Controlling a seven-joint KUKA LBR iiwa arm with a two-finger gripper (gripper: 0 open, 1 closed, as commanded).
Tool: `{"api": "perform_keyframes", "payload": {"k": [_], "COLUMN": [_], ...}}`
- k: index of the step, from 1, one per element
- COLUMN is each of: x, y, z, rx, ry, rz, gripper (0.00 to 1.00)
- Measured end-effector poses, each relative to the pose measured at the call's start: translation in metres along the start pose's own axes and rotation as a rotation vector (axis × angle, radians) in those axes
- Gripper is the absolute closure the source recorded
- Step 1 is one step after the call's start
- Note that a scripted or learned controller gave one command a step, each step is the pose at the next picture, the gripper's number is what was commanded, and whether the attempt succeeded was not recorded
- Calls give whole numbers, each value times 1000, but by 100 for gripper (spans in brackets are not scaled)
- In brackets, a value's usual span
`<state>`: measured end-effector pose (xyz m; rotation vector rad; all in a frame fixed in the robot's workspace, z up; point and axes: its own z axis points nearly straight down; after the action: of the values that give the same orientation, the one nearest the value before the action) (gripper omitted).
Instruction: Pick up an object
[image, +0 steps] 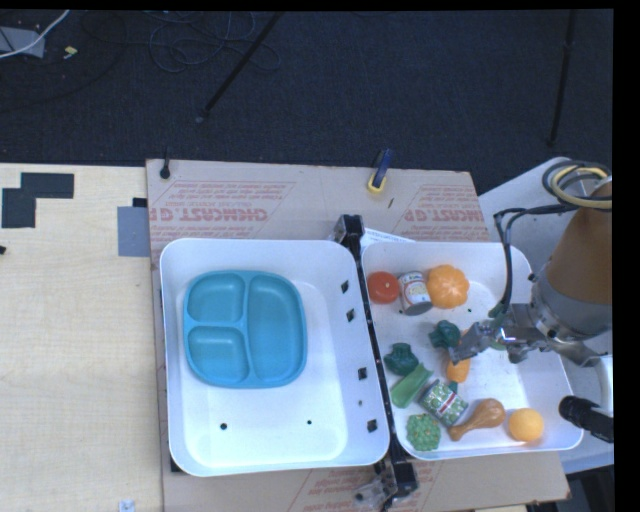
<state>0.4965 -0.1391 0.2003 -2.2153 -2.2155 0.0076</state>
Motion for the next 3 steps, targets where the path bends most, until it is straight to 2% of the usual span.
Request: {"api": "perform_keyframes", "payload": {"k": [1, 2, 3], "x": [-2, -3, -4], "y": [-9, -8, -9], "z": [61, 90, 83], "rx": [1, -8, -4], "ry": [1, -2, 0], "rz": [0, 0, 10], "gripper": [0, 0, 100]}}
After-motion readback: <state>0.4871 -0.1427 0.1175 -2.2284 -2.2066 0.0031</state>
